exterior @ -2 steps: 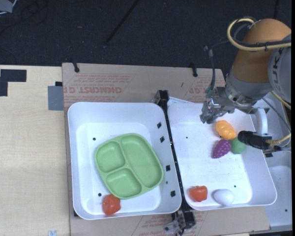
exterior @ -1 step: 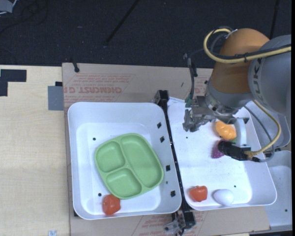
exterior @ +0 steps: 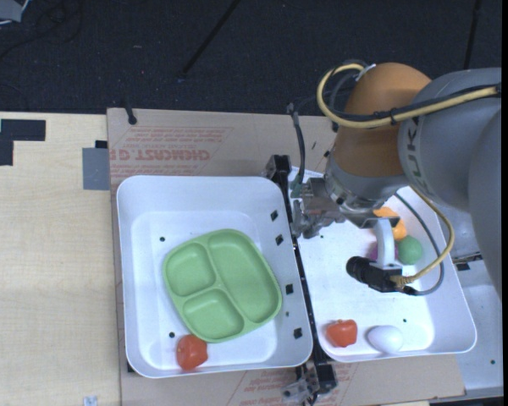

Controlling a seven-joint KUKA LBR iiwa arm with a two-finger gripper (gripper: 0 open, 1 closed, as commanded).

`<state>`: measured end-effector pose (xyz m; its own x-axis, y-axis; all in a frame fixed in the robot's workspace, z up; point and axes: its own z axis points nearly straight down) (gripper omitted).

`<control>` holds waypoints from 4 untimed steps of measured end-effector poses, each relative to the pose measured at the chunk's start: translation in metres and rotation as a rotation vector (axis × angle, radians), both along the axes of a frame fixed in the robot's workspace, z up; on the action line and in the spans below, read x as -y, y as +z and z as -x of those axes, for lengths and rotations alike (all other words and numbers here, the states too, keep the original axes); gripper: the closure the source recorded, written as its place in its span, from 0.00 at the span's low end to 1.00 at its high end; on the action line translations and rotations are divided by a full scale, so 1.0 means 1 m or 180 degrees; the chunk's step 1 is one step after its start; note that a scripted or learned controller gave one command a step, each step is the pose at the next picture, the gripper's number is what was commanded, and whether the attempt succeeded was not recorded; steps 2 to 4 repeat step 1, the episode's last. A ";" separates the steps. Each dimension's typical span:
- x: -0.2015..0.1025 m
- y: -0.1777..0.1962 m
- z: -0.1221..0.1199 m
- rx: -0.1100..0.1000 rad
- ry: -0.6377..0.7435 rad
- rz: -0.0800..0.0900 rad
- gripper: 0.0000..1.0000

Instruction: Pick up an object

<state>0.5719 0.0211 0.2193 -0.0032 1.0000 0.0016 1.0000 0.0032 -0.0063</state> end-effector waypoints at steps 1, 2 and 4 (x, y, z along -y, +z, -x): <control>-0.059 0.004 0.020 0.0001 0.0003 -0.0001 1.00; -0.059 0.004 0.020 0.0001 0.0003 -0.0001 1.00; -0.059 0.004 0.020 0.0001 0.0003 -0.0001 1.00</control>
